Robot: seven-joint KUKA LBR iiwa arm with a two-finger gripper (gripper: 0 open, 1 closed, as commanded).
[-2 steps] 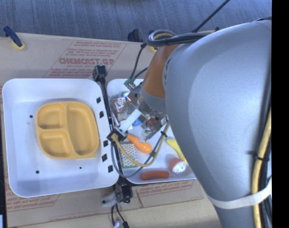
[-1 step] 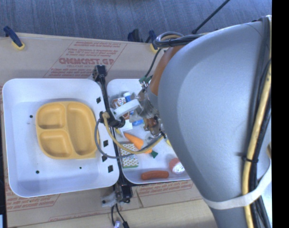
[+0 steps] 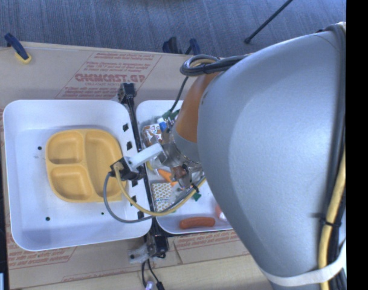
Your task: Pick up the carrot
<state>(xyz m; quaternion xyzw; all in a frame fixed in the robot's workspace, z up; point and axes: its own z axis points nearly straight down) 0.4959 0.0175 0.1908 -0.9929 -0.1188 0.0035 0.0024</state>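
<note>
Camera view shows the slim orange carrot point(image 3: 165, 174) beneath the tool point(image 3: 171, 165); its state I cannot tell.

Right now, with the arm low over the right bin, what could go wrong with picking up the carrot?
The arm hides most of the right bin, so a grasp cannot be checked. The orange piece lies among wrist parts and clutter, so the gripper may catch something else. The sausage could be mistaken for it.

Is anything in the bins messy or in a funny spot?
Nothing looks spilled or broken. The yellow tray lies flat in the left bin, and a sausage-like piece lies flat in the right bin, whose rest the arm hides.
</note>
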